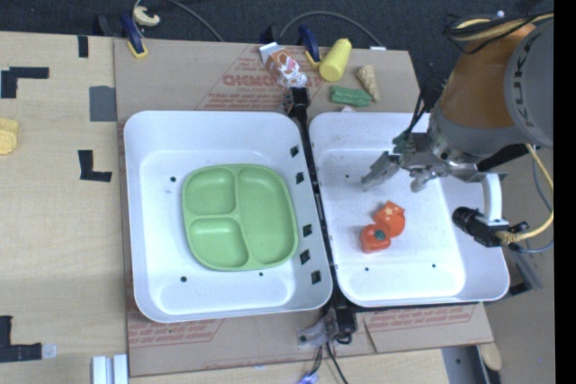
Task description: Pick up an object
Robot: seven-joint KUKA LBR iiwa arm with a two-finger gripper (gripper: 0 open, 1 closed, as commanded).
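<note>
Two small orange-red toy pieces lie in the right bin (468, 279): a red one with a green top (374, 237) and an orange one (390, 217) touching it at the upper right. My gripper (398, 174) hangs over the right bin just above and behind them. Its two grey fingers are spread apart, one (379, 170) to the left and one to the right, with nothing between them. The gripper is open.
The left bin (148, 148) holds a green divided plate (239, 216). Behind the bins on the cardboard lie a yellow cylinder (335, 58), a green stick (350, 96), a tan piece (367, 81) and a small printed packet (286, 66).
</note>
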